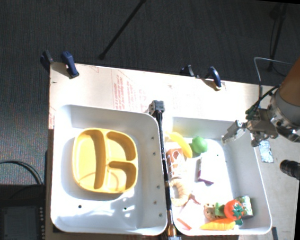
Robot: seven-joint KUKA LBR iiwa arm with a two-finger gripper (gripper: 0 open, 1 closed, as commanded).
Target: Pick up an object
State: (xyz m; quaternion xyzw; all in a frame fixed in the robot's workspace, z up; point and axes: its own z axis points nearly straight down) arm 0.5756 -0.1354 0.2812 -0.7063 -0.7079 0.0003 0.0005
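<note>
Dark carpet surrounds a pale bench carrying two white bins. Left bin holds a yellow divided tray. Right bin holds the pick candidates: yellow banana-shaped toy and green ball at approx. 11 o'clock of bin centre, white box w/ purple edge near centre, pale crumpled items at 8 o'clock, orange/green toy cluster at 5 o'clock.

Gripper sits at the bin's 1 o'clock, above the far-right rim, fingers spread, nothing between them.

Risks, as judged:
- Descent from this pos. would likely strike the rim; no object lies under the gripper.
- Items at 5 o'clock are packed touching; fingers may wedge or lift two.
- Round ball may roll off on closure.
</note>
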